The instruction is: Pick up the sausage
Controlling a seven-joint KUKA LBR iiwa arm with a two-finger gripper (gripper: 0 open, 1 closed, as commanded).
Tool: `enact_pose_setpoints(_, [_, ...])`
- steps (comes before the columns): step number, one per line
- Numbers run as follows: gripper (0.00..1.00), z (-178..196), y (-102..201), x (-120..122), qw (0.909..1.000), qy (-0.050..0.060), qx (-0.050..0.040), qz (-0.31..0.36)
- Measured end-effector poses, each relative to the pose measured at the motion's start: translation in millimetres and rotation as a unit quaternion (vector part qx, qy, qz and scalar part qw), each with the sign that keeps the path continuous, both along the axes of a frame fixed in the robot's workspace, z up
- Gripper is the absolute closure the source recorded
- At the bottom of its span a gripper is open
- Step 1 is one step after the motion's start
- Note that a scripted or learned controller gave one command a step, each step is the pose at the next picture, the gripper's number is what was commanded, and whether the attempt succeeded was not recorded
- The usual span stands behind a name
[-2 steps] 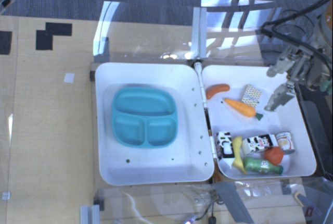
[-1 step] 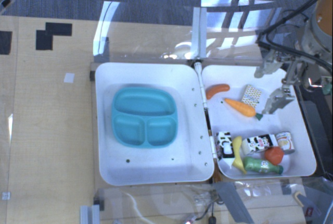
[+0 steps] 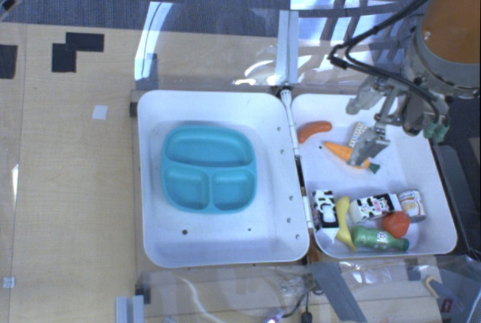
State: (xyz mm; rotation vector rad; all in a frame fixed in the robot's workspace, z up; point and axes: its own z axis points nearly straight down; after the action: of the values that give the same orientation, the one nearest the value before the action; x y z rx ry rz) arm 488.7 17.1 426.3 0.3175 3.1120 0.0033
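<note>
The sausage [image 3: 313, 131], reddish-orange and slightly curved, lies in the right bin [image 3: 436, 186] near its upper left corner. To its right, my gripper [image 3: 366, 142] hangs low over the leafy end of an orange carrot [image 3: 340, 152]. Its two fingers stand apart, open, with nothing held between them. The sausage lies free, about a finger-length left of the gripper.
A blue divided plate [image 3: 209, 177] sits in the left bin [image 3: 158, 231]. Along the right bin's front lie a cow-patterned carton [image 3: 325, 209], a banana [image 3: 343, 224], a green bottle [image 3: 379, 240], a red tomato [image 3: 396, 224], a white carton [image 3: 373, 206] and a can [image 3: 411, 205].
</note>
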Motion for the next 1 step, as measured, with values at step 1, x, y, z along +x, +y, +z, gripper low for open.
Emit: enact_pose_setpoints(1, [0.00,10.8,23.1,4.5,1.0000,0.000,0.0004,-0.007])
